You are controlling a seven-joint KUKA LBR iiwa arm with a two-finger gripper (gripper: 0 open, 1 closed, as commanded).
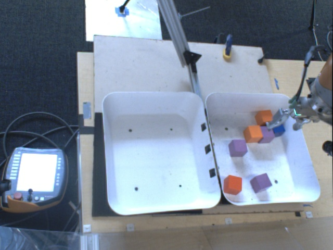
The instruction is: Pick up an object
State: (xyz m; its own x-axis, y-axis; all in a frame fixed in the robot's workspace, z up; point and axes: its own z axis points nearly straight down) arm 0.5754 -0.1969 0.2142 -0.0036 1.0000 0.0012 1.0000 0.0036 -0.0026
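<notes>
- The worktop (151,61) is a pale wooden board, lying on dark carpet (41,46) that surrounds it at the left and top
- A grey metal pole (174,25) slants down from the top edge to a black bracket at the seam between the 2 bins
- A yellow clamp (228,53) sits at the board's far edge, and a bit of blue tape (123,11) marks a lighter panel behind the board
- A teach pendant (34,178) with a blank bright screen lies on the carpet at the left, its cables looped around it; no writing on it can be read
- The left bin (117,139) is white with a few dark dots on its floor
- The right bin (307,176) holds 3 orange cubes (253,134), 3 purple cubes (238,148) and 1 blue cube (279,130)
- 1 orange cube touches a purple one near the bin's far right corner, with the blue cube just beside them
- The end effector (279,117) reaches in over the right rim, its tip just above the blue cube; whether it is open or closed cannot be told, and no cube is seen in it
</notes>
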